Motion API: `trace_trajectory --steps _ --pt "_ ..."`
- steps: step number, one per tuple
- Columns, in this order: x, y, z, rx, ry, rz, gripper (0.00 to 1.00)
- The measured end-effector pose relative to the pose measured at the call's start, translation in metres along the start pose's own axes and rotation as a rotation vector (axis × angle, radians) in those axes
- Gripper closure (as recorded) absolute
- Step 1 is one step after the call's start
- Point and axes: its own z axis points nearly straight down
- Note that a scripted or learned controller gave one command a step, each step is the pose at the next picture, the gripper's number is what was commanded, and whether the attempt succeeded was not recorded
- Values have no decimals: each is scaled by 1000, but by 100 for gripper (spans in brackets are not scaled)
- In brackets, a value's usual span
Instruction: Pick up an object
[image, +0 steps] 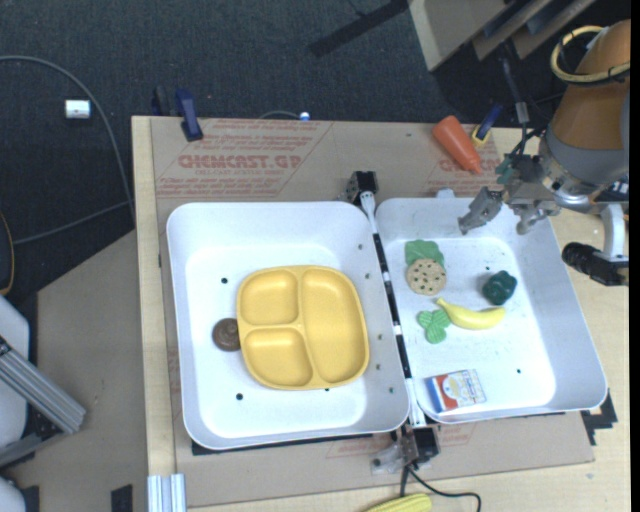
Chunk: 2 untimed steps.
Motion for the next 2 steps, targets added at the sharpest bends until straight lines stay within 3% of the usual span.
trace_trajectory --steps 1,2 --pt "-51 -10 123 0 -1 1 0" --pt "-41 -43 123 1 0 2 0"
